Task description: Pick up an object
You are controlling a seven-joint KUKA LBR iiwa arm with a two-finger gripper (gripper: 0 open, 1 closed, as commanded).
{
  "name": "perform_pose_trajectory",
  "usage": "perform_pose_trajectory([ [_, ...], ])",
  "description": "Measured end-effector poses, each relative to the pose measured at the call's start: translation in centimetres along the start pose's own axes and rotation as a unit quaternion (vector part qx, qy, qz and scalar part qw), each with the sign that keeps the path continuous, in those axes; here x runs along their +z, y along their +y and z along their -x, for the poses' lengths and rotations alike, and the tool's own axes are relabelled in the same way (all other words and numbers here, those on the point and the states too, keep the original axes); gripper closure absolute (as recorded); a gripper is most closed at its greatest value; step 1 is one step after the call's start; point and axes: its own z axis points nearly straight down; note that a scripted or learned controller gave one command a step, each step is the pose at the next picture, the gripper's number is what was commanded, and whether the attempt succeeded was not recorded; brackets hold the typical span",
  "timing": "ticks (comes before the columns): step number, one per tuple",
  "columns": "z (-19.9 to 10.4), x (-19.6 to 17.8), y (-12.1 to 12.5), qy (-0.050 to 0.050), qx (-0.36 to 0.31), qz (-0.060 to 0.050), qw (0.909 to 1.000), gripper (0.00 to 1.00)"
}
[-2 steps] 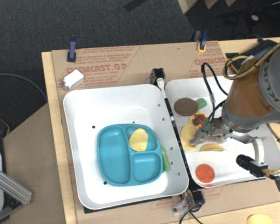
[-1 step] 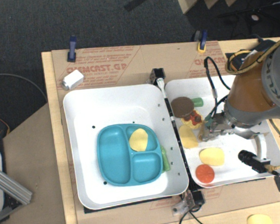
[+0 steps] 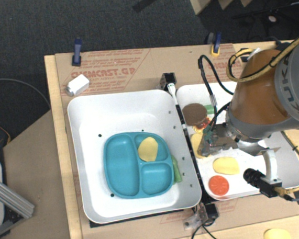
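Note:
My gripper (image 3: 206, 146) hangs low over the left side of the right bin (image 3: 289, 174), under the grey and orange arm. Just below and right of it lies a yellow lemon-shaped object (image 3: 225, 165). A red-orange round object (image 3: 218, 185) sits near the bin's front. A brown round object (image 3: 194, 113) lies toward the back left, with a small yellow piece (image 3: 196, 138) just left of the gripper. In the left bin (image 3: 86, 122) a teal divided plate (image 3: 138, 164) holds a yellow chip-like piece (image 3: 148, 149).
A green item (image 3: 176, 170) peeks out beside the teal plate's right edge. Black cables (image 3: 209, 79) loop over the back of the right bin. Blue clamps (image 3: 76, 52) hold the cardboard bench. A white block (image 3: 78, 85) lies at the back left.

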Motion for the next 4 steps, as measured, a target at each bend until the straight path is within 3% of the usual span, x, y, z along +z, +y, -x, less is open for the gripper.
perform_pose_trajectory([
  [1,0.6,-0.6,0.1,-0.002,0.005,-0.001,1.0,1.0],
  [2,-7.1,-5.4,0.2,-0.001,0.0,0.0,1.0,1.0],
  [3,1.8,-4.4,0.0,-0.003,0.009,-0.005,0.9999,1.0],
  [4,-7.5,-7.6,0.1,-0.001,0.0,-0.001,1.0,1.0],
])
